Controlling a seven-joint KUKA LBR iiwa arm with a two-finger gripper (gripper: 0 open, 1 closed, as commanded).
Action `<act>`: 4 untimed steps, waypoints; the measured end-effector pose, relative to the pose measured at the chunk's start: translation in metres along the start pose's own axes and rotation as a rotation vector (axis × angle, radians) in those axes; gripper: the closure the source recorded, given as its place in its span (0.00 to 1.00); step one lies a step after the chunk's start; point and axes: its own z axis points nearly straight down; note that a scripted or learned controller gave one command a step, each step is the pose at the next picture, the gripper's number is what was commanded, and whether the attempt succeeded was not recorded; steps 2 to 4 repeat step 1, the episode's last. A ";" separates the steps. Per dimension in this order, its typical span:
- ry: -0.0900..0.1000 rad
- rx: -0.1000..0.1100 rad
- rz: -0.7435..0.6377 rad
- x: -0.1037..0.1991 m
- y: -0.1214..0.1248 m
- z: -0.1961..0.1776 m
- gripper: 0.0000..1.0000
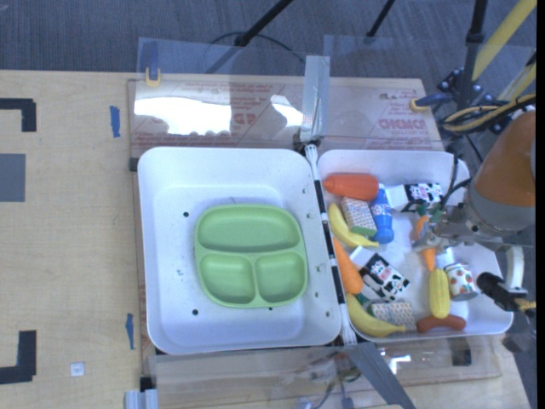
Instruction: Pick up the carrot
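Note:
An orange carrot lies lengthwise along the left wall of the right bin, between a banana and a black-and-white cow toy. My gripper hangs low over the right half of that bin, well to the right of this carrot. Small orange pieces show just above and below the gripper's tip; I cannot tell what they belong to. The grey arm with its orange band comes in from the right edge.
The left bin holds a green divided plate. In the right bin lie a red-orange piece, a blue bottle, a corn cob, a sausage, a second banana and a small cup.

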 end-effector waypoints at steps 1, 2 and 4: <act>0.001 0.007 -0.056 0.015 0.031 -0.096 1.00; 0.001 0.007 -0.056 0.015 0.031 -0.096 1.00; 0.001 0.007 -0.056 0.015 0.031 -0.096 1.00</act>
